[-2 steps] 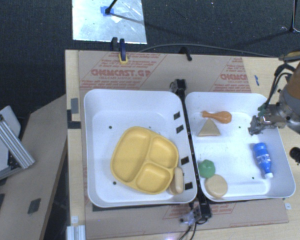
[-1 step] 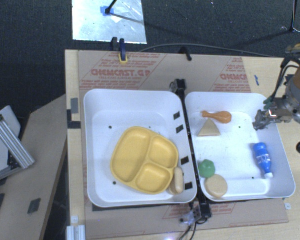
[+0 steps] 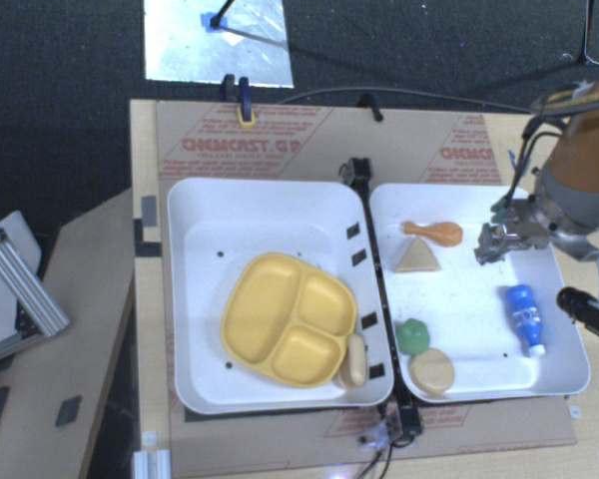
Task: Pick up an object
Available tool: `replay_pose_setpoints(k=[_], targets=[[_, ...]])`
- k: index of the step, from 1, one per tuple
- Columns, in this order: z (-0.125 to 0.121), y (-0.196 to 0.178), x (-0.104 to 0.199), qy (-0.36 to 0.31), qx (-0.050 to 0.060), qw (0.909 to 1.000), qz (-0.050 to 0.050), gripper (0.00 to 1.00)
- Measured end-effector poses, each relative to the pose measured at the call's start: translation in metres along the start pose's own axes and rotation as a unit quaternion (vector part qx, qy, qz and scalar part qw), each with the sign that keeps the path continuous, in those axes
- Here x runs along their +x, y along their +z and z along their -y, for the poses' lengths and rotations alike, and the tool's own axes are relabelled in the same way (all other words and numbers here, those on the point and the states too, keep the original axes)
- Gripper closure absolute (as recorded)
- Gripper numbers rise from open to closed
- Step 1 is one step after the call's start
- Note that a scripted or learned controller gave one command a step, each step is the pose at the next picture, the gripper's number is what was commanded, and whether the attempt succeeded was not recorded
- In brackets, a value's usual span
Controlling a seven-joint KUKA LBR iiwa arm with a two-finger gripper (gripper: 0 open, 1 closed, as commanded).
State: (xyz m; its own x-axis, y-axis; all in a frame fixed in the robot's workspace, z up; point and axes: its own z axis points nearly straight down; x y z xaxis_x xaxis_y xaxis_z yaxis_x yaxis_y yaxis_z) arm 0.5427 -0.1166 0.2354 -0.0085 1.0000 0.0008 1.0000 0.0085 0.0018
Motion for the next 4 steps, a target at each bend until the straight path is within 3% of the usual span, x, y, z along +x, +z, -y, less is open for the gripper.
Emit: replay_pose_setpoints(k=[1,4], targets=[[-0.008,0.010,0.057,-0.001,0.000,1.0000,0.000,1.00],[-0.019,-0.011,0.227,-0.001,0.000,1.0000,-0.001,1.00]])
